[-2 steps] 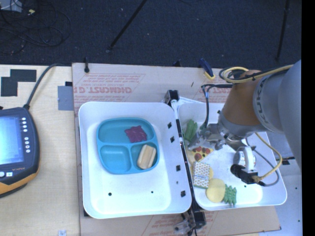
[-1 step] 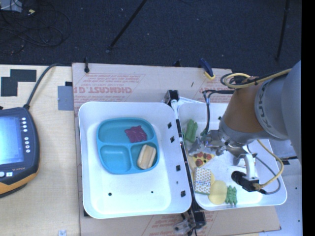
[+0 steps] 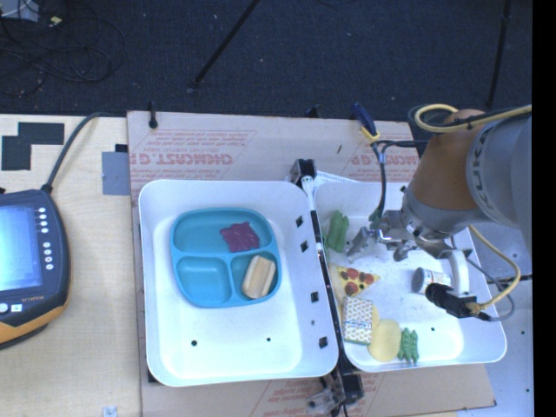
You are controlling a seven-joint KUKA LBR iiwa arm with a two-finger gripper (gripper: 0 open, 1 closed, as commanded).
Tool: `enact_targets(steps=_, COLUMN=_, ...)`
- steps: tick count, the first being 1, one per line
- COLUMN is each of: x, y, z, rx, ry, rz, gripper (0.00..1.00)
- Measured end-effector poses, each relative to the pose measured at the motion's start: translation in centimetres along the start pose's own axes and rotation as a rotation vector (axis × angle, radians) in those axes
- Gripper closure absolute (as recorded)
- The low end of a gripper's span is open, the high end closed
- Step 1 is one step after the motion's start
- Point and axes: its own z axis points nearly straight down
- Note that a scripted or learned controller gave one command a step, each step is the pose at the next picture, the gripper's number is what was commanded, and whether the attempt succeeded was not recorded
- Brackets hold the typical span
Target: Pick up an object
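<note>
Not much of the pick had been done at this point, as far as could be judged: nothing was seen lifted, and every object was lying down in a bin. The gripper (image 3: 380,235) was parked low over the far left part of the right bin (image 3: 486,341), just beside a green toy (image 3: 337,229) that was resting against that bin's left wall. Whether the claw was wide or narrow couldn't be told, since it was read only as a dark clump of metal at this angle, and nothing was clearly seen caught in it. So a grab and a lift were probably both left to do, with the green toy looking like the closest candidate. As for contents, the right bin was also loaded with a pizza slice (image 3: 357,278) near the middle, a checkered packet (image 3: 358,321) nearer the front, a yellow lemon-ish thing (image 3: 385,340) just beside that, and a small green veggie piece (image 3: 408,344) touching or nearly touching the yellow one. The left bin (image 3: 174,337) was occupied by a blue divided plate (image 3: 195,233), with a purplish piece (image 3: 241,234) sat in its far compartment and a tan bread-like piece (image 3: 258,276) in its near right compartment; the near left compartment was left with nothing visible in it.
</note>
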Motion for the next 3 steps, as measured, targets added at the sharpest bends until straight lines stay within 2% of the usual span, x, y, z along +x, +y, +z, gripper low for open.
enact_targets(steps=1, x=1.5, y=-3.4, z=3.6, rx=-0.014, ry=-0.005, rz=0.004, gripper=0.00)
enact_targets(steps=2, x=-5.3, y=-2.7, z=-0.6, rx=0.000, ry=0.000, rz=-0.002, gripper=0.00)
enact_targets(steps=3, x=-9.7, y=-1.6, z=-3.4, rx=-0.001, ry=0.000, rz=-0.002, gripper=0.00)
